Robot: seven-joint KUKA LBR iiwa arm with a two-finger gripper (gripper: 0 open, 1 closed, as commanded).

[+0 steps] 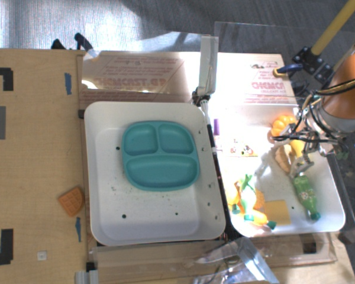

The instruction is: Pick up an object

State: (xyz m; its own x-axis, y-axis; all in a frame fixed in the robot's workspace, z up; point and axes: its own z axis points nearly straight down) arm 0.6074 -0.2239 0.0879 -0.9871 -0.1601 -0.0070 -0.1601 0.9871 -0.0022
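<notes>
I've got the hand (300, 158) down in the right bin (334, 215), hovering over a tan piece (282, 158) next to the orange toy (282, 125), prob. lined up for a grab there; can't tell its state w/ cables in the way. Other candidates sit close by: green bottle (306, 195) just below it, yellow block (277, 211) and a mixed orange/green clutter (247, 201) toward the near edge. Left bin (100, 218) carries a teal divided tray (160, 155), well apart. An orange waffle-like piece (71, 200) lies on the cardboard-covered tabletop (29, 158). Lighting's bright, glare on bin's far wall.
</notes>
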